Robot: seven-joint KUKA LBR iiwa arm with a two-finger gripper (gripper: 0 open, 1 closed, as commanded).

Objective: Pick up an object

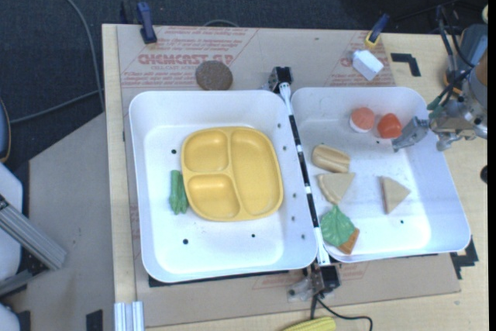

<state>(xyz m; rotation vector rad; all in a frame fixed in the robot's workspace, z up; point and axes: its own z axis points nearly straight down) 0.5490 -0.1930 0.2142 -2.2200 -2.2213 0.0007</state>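
Room for moving is widest in the right bin point(434, 232), across its bare floor between the wedge-shaped piece point(393, 193) and the bin's near rim. The gripper point(412, 133) hangs over that bin's far right side, just beside the red tomato-like piece point(389, 125); whether its claw is clenched or released cannot be told from this angle, and nothing shows between the tips. The orange round piece point(361, 118) sits touching the red one. Nearer the divider lie a bread roll point(331, 159), a tan wedge point(335, 186), and a green leaf over an orange bit point(339, 229). Beyond the divider, the left bin point(155, 167) holds a yellow divided plate point(231, 172), with a green pod point(178, 192) beside its outer edge.
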